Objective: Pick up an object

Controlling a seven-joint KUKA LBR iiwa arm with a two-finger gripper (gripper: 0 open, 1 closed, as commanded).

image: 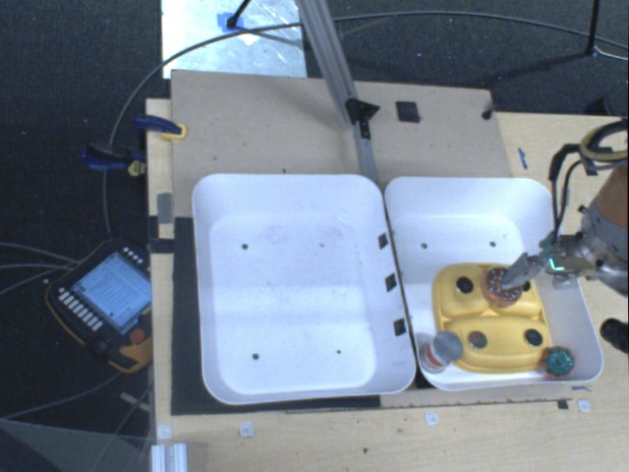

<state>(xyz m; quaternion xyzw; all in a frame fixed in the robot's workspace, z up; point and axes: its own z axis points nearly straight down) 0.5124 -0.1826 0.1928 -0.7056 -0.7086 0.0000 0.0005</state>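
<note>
- Reaching in from the right, with the gripper (511,281) low over the right bin (462,209) and its tip at the top of a yellow tray-like object (491,321).
- Touching or nearly touching a small brownish round piece (501,288) on that yellow object; impossible to say which from this slant.
- Cannot tell the gripper's state, nor whether anything is caught in it.
- Judged as early or mid-attempt: nothing lifted off the bin floor, so the pick itself apparently not yet done, with grasp and raise both left.
- Lying in the lower right part of the right bin: the yellow object, with dark round spots on top, a grey-capped small item (439,348) at its lower-left corner and a green ball-like item (559,362) at its lower-right.
- Sitting just beside it, rims touching: the left bin (221,264), white and shallow.
- Carrying both bins: a tan tabletop (265,126) with a dark mat under the bins' front edge.
- Resting at the left on dark carpet: a handheld pendant (106,298) with a lit screen, cables trailing around, and clamps (147,141) at the board's left edge.
- Slanting down from the top: a grey pole (329,47) ending near the seam between the bins.
</note>
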